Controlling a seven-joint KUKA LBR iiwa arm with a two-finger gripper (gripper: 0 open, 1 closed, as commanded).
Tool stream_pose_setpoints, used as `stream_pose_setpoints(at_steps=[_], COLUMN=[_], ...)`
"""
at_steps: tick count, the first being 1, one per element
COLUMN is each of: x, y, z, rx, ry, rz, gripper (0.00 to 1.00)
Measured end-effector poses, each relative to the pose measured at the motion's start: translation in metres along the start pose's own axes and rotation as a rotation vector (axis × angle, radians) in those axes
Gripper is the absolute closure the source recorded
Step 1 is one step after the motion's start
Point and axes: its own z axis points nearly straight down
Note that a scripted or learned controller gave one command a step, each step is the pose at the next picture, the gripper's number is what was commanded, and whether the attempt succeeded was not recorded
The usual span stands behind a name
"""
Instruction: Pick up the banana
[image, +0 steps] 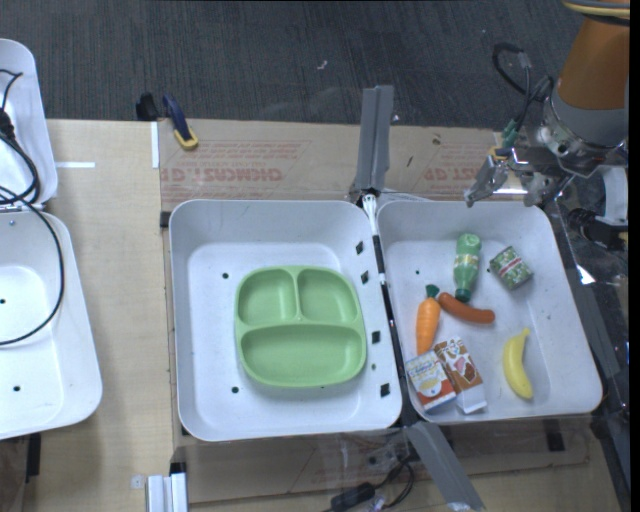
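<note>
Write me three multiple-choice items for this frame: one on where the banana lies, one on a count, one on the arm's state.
1. Where does the yellow curved banana lie?
A. on the green plate
B. in the right white bin, near its front right corner
C. on the bench outside the bins

2. How many compartments has the green plastic divided plate?
A. two
B. three
C. five

3. Where is the metal two-finger gripper?
A. above the right bin's far rim, apart from the banana
B. touching the banana
C. over the plate

Answers: B, it lies by that corner; B, two small and one wide; A, it hangs at the far edge.
</note>
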Motion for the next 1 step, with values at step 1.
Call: stream_pose_setpoints(at_steps=[1], x=[-0.0557], y=[-0.0951], z=[0.1633], rx=[-0.013], ry=[-0.005], rz=[-0.133], gripper=[0.00])
